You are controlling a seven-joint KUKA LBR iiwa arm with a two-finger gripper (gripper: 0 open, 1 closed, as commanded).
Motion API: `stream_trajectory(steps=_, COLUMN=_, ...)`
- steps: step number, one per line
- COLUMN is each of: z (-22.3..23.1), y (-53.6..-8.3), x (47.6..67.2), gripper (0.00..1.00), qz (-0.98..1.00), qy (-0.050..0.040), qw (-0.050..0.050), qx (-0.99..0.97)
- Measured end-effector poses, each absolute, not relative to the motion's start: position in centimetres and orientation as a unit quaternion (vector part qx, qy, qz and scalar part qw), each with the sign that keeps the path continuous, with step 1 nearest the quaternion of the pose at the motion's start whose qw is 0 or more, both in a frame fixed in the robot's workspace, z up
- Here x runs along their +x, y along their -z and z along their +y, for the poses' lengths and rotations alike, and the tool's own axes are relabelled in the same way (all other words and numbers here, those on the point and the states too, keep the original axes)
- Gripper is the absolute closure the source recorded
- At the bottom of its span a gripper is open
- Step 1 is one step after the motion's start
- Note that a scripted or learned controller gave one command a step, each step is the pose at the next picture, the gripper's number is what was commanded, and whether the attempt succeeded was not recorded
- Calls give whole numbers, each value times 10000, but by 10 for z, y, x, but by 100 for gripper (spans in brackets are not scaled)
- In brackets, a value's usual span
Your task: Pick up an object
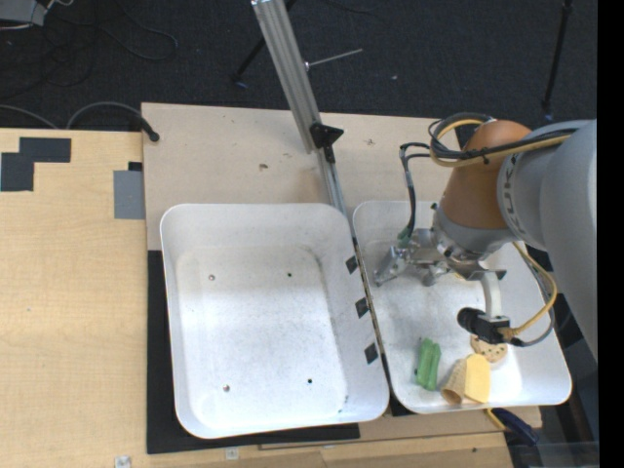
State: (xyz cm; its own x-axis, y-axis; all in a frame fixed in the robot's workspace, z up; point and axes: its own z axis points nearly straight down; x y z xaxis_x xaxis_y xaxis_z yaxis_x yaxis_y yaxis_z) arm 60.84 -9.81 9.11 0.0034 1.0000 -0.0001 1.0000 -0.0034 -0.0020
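Pincer [398, 261] low over right bin [546, 383], near its left wall; jaw state unclear, nothing seen held. Green piece [428, 363] and yellow block [475, 378] lie well below-right of pincer, apart from it.

Arm [546, 178] cut off at right edge, yellow object [475, 379] too blurred to identify
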Motion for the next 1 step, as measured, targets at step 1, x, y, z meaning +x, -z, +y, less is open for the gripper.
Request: stream_trajectory(steps=1, z=-100, y=-102, x=608, gripper=100, qz=-7037, qy=-5, qw=10, qx=-7105)
